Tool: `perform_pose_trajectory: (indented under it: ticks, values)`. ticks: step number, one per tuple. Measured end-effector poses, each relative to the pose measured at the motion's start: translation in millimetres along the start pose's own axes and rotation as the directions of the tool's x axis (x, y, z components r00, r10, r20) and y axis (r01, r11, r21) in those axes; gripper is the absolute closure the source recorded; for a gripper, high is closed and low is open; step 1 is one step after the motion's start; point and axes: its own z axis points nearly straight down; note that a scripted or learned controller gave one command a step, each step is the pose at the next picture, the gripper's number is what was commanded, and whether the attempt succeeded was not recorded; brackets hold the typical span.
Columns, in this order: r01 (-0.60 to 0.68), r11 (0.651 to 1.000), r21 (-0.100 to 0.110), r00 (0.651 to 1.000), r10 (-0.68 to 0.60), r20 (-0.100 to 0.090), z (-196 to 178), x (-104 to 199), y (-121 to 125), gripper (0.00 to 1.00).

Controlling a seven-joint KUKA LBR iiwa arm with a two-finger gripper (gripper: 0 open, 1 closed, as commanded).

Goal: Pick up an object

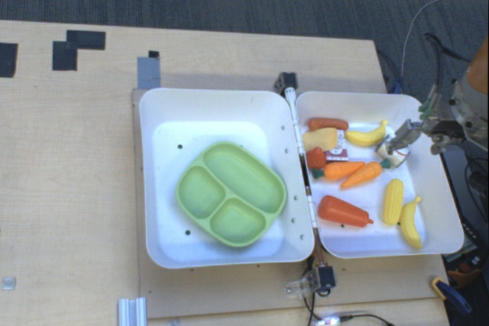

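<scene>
The right bin [435, 187] holds several toy foods. A brown-red sausage [327, 123], a pale yellow piece [321, 139] and a banana [365, 136] lie along its far side. Two carrots [353, 172] lie in the middle, beside a small red piece [336, 156]. Near the front are a red pepper [344, 211], a corn cob [393, 201] and a second banana [411, 221]. My gripper [399, 141] reaches in from the right, over the bin's far right part. It sits just right of the first banana and above a small white and green item [390, 158].
The left bin [164, 164] holds a green divided plate [231, 193]. A clamp [287, 82] sits at the far end of the wall between the bins. Cables [428, 19] hang at the right by the arm.
</scene>
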Motion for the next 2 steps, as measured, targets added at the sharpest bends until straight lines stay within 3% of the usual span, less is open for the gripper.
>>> perform_pose_trajectory:
  ticks: [1,2]
  values:
    - [-0.002,1.0,0.004,1.0,0.002,-0.001,135,0,13,0.0]
    - [-0.001,1.0,-0.003,1.0,0.001,0.0,123,0,16,1.0]
